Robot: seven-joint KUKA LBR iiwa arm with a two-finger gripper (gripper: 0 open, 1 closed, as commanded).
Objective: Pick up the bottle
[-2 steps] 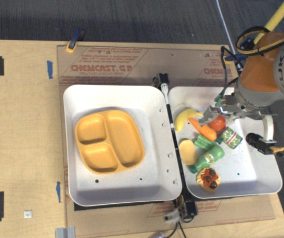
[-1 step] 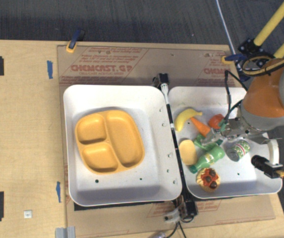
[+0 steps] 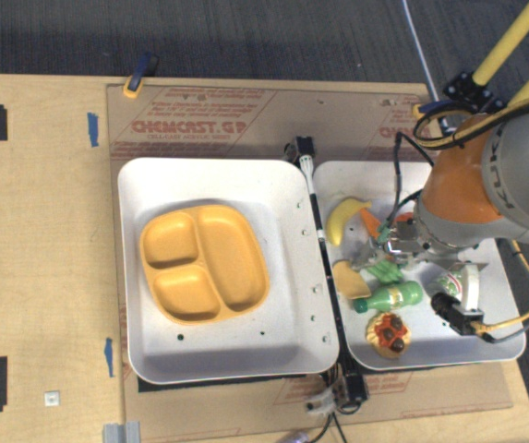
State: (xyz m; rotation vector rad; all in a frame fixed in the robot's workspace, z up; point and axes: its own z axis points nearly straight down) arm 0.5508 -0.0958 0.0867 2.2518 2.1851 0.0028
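A small green bottle [image 3: 395, 295] with an orange cap lies on its side in the right bin [image 3: 499, 317], near the front left. The arm comes in from the right. Its gripper [image 3: 390, 244] hangs low over the bin's middle, just behind the bottle and above a green leafy toy [image 3: 384, 270]. The wrist body hides the gripper's tips. Nothing shows the bottle being held; it rests on the bin floor.
Around the bottle lie a yellow banana [image 3: 342, 220], an orange carrot piece [image 3: 368, 220], a tan wedge [image 3: 348, 280] and a round pizza-like toy [image 3: 389, 332]. The left bin [image 3: 144, 340] holds a yellow divided plate [image 3: 204, 261]. Cables trail at the right.
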